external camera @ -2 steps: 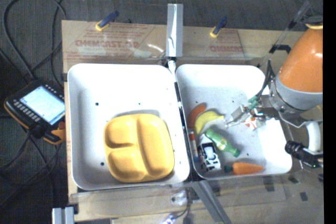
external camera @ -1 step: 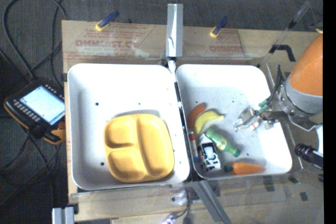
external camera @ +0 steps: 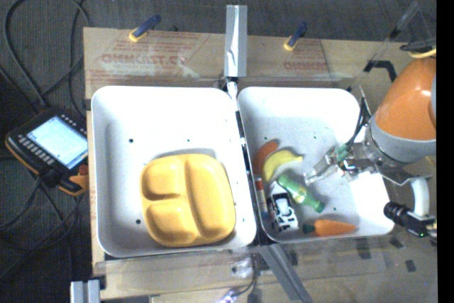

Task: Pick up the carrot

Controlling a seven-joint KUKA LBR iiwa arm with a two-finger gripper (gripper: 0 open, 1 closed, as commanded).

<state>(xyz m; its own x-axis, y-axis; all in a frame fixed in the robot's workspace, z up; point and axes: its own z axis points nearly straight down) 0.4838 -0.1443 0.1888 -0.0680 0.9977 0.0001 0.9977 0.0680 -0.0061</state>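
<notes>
- Here, the carrot (external camera: 335, 227) lies flat along the right bin's (external camera: 323, 103) 6 o'clock wall, green end toward 9 o'clock.
- The gripper (external camera: 313, 173) hangs over the bin's middle, at 11 o'clock from the carrot and apart from it; whether it is wide or narrow, I cannot tell.
- Below its tip lie a green bottle (external camera: 301, 194) and a banana (external camera: 279, 162).
- The left bin (external camera: 113, 110) holds a yellow tray (external camera: 188, 199).

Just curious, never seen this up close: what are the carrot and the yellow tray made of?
The carrot looks like smooth moulded plastic, a toy: uniform orange, slight sheen. The yellow tray seems matte plastic too, with soft rounded compartments. Neither can be told for certain.
</notes>
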